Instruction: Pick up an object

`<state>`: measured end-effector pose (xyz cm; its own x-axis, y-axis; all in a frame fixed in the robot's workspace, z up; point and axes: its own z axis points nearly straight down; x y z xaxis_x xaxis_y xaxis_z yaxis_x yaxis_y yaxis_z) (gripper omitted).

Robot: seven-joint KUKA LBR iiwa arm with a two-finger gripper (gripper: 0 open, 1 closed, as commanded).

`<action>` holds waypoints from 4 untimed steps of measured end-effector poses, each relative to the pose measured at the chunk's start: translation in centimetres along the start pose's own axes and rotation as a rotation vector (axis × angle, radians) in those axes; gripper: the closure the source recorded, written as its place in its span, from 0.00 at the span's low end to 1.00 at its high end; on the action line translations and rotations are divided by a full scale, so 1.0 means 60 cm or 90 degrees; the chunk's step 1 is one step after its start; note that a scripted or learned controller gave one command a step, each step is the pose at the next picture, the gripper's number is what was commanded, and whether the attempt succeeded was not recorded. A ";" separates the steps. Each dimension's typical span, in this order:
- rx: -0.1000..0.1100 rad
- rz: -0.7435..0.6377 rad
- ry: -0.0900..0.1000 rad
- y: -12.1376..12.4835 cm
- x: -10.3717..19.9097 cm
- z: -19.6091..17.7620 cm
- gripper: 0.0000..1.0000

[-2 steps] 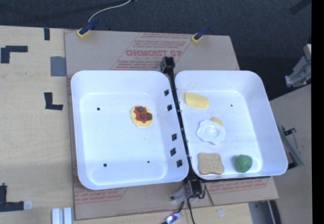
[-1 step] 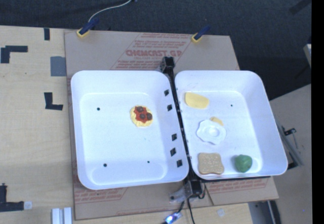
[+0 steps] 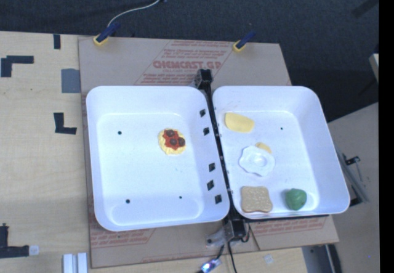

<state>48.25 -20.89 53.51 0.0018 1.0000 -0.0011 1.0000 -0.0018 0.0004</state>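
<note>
A single fixed camera looks down from above the worktop at a slight slant, far enough back to take in both white bins whole. The left bin and right bin sit side by side mid-frame. Dark floor lies beyond the worktop's far edge.
</note>
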 end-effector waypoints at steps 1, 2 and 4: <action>0.011 -0.002 0.004 0.010 0.039 0.332 1.00; -0.012 -0.003 -0.004 0.005 0.044 -0.017 1.00; -0.009 -0.003 -0.003 0.032 0.015 0.203 1.00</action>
<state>50.19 -20.03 41.31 -0.0027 1.0000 -0.0066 0.9999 0.0028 0.0149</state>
